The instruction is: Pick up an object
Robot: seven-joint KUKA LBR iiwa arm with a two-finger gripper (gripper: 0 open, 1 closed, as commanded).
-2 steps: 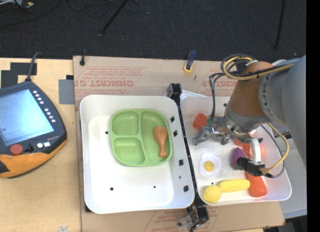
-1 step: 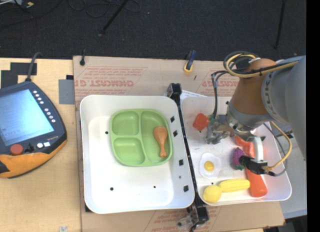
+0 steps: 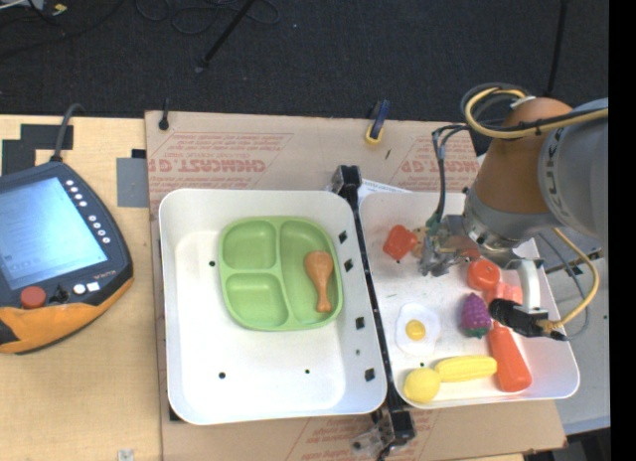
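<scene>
Approach step: the grey arm's jaws (image 3: 434, 250) hang low in the right white bin (image 3: 566, 375) beside a small red-orange plastic pepper (image 3: 400, 242) — their opening I cannot tell; next, settle over it.

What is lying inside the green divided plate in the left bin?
One brown toy drumstick lies in the green divided plate, in its right compartment, with the thick end toward the back. The two left compartments show bare green. The plate hides the bin floor under it.
</scene>
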